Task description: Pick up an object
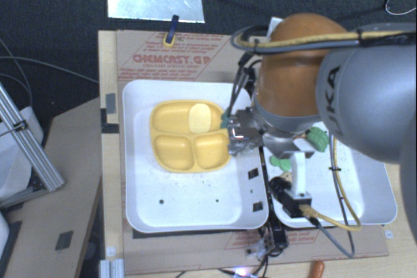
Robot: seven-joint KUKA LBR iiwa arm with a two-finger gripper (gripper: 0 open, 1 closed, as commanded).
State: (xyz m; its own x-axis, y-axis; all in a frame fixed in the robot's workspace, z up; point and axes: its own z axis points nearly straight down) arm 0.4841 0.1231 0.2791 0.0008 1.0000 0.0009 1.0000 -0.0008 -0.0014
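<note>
Camera view: yellow divided tray (pixel 189 137) lying flat in left bin (pixel 140 159), pale disc (pixel 200 118) in its upper right compartment. Gripper (pixel 233 133) low over tray's right rim, apparently touching it; jaws hidden under wrist, state impossible to tell. Green pieces (pixel 317 139) in right bin (pixel 384 205), near arm. Likely risks: pinching only thin rim and slipping off, tipping tray and spilling disc, or pushing tray sideways against bin wall.

Bench (pixel 78 140) – brown cardboard sheet (pixel 169 58) on top, two white bins (pixel 189 211) side by side on it.
</note>
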